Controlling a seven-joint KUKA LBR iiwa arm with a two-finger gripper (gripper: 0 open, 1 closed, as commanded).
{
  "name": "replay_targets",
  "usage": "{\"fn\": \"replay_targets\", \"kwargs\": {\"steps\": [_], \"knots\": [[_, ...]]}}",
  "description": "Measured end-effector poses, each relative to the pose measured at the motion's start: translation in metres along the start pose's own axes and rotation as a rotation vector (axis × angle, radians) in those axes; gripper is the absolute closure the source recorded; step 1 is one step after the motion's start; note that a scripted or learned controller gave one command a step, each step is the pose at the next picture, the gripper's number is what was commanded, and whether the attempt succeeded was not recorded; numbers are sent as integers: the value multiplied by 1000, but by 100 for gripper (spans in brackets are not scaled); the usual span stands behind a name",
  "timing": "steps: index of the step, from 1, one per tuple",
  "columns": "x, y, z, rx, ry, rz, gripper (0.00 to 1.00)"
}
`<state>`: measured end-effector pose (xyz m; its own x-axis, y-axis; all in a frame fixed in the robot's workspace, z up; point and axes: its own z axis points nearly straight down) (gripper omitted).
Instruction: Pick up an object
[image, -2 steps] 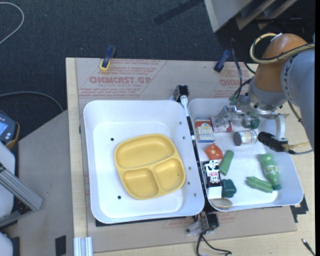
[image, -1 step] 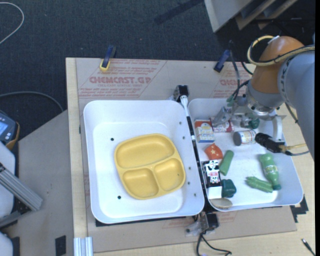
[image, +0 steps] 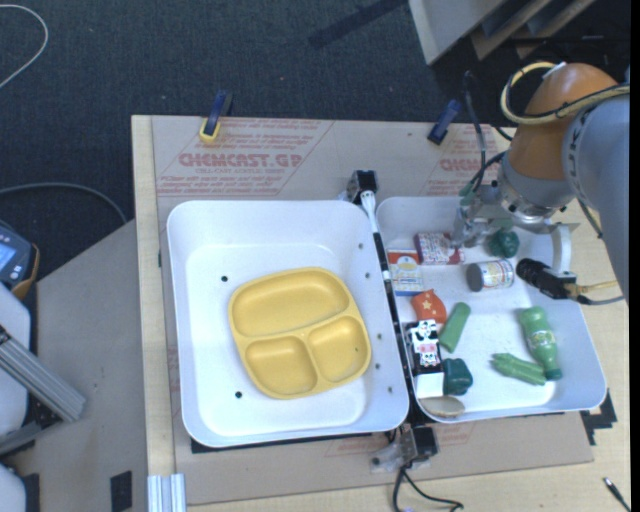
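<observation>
- Gripper: positioned low at 12 o'clock in the right bin. Finger state cannot be determined from this angle; the wrist hides it.
- Candidate objects: the task names no specific item. Nearest to the gripper are a red-and-white packet at its 9 o'clock, a dark green round piece at its 3 o'clock, and a small jar lying on its side at its 5 o'clock.
- Hazard, crowding: these three items sit close together. A descent between them would probably clip two at once, pushing one aside and closing on nothing.
- Hazard, rolling: the jar lies on its side. A glancing finger contact is likely to roll it toward 6 o'clock and out of reach of the closing stroke.
- Hazard, flat items: the packet and the cards along the bin's 9 o'clock wall lie flat. Fingers may slide over them without purchase.
- Hazard, wall proximity: the gripper is near the bin's rear wall; a small offset toward 12 o'clock risks contact with the rim.
- Left bin: holds a yellow divided tray, well apart from the gripper.
</observation>
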<state>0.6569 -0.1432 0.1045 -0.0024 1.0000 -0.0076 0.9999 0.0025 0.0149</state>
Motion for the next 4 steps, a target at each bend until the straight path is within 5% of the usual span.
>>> {"fn": "replay_targets", "kwargs": {"steps": [2,4], "knots": [[-4,5,-120,6,5,2,100],[54,-79,-131,20,10,0,100]]}}
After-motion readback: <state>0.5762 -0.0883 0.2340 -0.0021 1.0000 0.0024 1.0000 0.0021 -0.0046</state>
